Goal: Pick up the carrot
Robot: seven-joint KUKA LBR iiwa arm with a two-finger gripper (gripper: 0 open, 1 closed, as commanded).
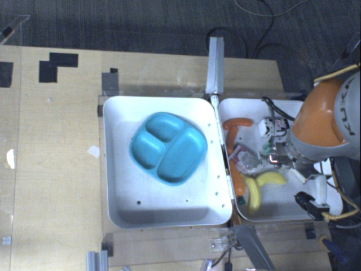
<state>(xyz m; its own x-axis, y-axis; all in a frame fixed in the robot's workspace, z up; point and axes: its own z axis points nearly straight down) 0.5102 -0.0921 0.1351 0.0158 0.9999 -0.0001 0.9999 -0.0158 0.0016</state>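
The carrot [240,184] is a slim orange piece lying along the left wall of the right bin [282,212], close to its front. A yellow banana [254,194] lies right beside it. My gripper [274,153] hangs over the middle of the right bin, below the orange band of the arm [316,120]. It is to the right of the carrot and a little further back, apart from it. Cables and the wrist body cover its tip.
A second banana [272,178] lies just under the gripper. A crumpled packet [243,158] and an orange-red piece [236,125] sit further back in the right bin. The left bin [121,196] holds a blue divided plate [168,147].
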